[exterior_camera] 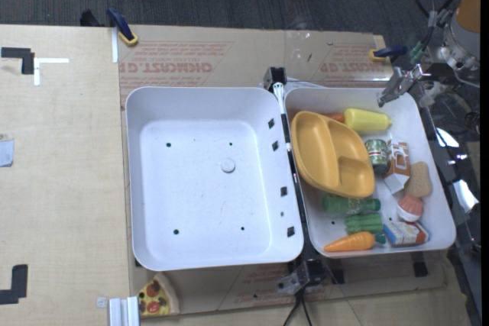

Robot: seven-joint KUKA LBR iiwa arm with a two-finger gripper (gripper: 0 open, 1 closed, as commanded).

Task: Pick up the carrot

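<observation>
Carrot [351, 243] lies along the right bin's [437, 164] near edge, beside green items [362, 223] and a small carton [405, 234]. Gripper [397, 85] hangs at the far right corner, finger spacing indiscernible. Best approach: descend vertically, fingers straddling the carrot's width.

Even, fairly bright overhead light leaves only soft, faint shadows inside the two white bins [137, 164]. The frame is slightly soft and grainy throughout, with small specular glints on the dark hardware at the right edge.
</observation>
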